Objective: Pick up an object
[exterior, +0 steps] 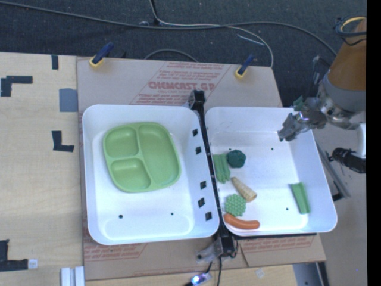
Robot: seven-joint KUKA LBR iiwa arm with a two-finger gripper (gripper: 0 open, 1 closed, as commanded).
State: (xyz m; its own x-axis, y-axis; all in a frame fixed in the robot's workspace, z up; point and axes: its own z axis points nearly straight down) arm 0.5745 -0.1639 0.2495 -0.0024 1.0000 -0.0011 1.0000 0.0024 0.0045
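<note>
- Toy foods lie in the right bin: a dark green ball, a green strip, a tan corn piece, a bumpy green ball, an orange hot dog and a green stick.
- You can guess they are light, hard plastic and a bit slippery.
- The green stick sits alone near the right wall, so it looks easiest for you. Pinch it across its thin middle.
- The others are crowded by the left wall, some touching.
- The gripper hangs over the far right corner with nothing in it. You cannot tell if its jaws are apart or closed.
- A green plate rests in the left bin.
</note>
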